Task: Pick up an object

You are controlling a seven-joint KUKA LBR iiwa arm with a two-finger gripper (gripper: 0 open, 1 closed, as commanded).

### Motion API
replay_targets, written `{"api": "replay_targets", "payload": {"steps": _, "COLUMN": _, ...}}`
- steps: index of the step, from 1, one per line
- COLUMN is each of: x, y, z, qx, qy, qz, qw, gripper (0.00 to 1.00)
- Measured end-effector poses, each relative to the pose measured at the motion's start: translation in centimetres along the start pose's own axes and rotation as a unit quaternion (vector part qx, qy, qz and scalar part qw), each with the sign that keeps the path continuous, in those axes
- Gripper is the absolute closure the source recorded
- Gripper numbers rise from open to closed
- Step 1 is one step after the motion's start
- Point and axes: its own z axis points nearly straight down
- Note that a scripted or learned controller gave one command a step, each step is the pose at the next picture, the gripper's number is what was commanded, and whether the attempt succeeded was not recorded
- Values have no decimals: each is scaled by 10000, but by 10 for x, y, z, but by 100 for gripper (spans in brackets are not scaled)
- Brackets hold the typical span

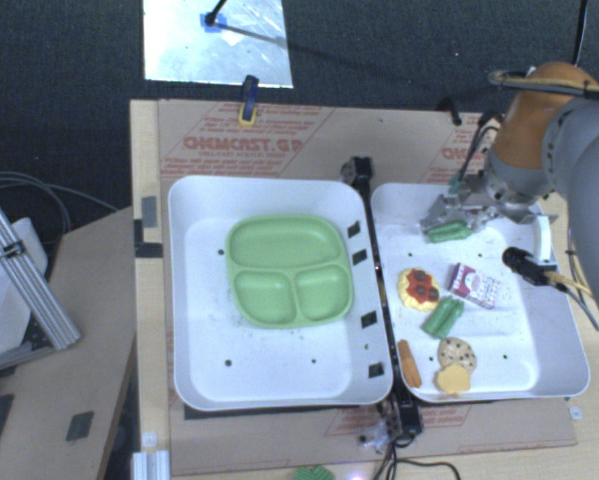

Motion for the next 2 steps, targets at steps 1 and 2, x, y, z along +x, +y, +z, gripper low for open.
{"api": "replay_targets", "payload": {"steps": 1, "x": -3, "y": 1, "z": -12, "qx": -27, "qy": -9, "qz": 1, "qw": 10000, "gripper": 100}}
{"api": "replay_targets", "payload": {"steps": 2, "x": 45, "y": -16, "z": -99, "qx": -26, "qy": 4, "qz": -4, "qw": 10000, "gripper": 100}}
